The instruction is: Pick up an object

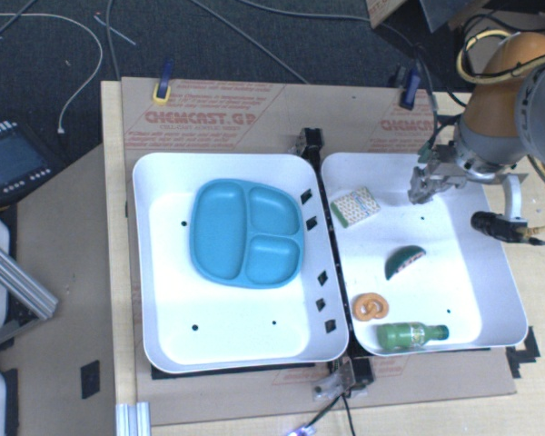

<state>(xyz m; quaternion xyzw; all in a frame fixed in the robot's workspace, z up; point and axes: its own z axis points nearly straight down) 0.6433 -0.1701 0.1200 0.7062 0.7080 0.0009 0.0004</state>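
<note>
The tool (pixel 424 189) hangs over the right bin's (pixel 490 289) far part; I cannot tell its state. Nearest is the checkered pack (pixel 355 206), beside it. Wedge (pixel 404 261), pretzel (pixel 371 307), bottle (pixel 411 335) lie nearer me.

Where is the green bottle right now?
In the camera view the green bottle lies on its side along the near edge of the right bin, just below and right of the pretzel.

Robotics lab; loose cables (pixel 73 25); clamped bench (pixel 218 116)
</note>
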